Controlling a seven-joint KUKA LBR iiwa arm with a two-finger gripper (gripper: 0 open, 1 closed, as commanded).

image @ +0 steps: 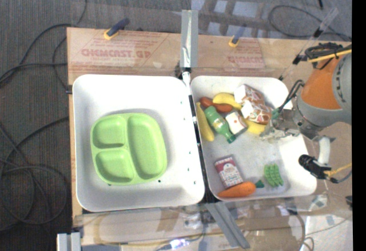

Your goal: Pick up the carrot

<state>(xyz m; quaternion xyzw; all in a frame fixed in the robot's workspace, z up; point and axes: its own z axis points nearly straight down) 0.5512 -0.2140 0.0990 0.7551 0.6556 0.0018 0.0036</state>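
Carrot [237, 190] at right bin's [297, 187] near wall, gripper [278, 130] well apart.

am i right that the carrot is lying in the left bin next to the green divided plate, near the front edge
Not quite. The camera view shows the carrot lying in the right bin, near its front edge, beside a small red box. The green divided plate sits alone in the left bin.
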